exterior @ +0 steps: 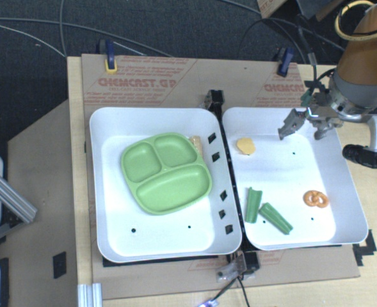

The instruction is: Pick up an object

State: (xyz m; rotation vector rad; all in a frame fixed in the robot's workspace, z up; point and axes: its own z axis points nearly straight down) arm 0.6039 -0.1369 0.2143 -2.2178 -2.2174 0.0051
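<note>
My gripper (305, 127) hovers over the far part of the right bin (342, 171), its two fingers spread apart with nothing between them. A small yellow round piece (245, 146) lies to its left in the same bin. Nearer the front lie two green bean-like pieces (267, 210) and an orange pretzel (315, 199). In the left bin (105, 171) rests a green divided plate (166, 172), with a small tan object (196, 143) at its far right corner.
A black divider with clips (221, 171) runs between the two bins. Blue clamps (111, 54) hold the cardboard base at the back. Cables trail across the dark floor behind the bench.
</note>
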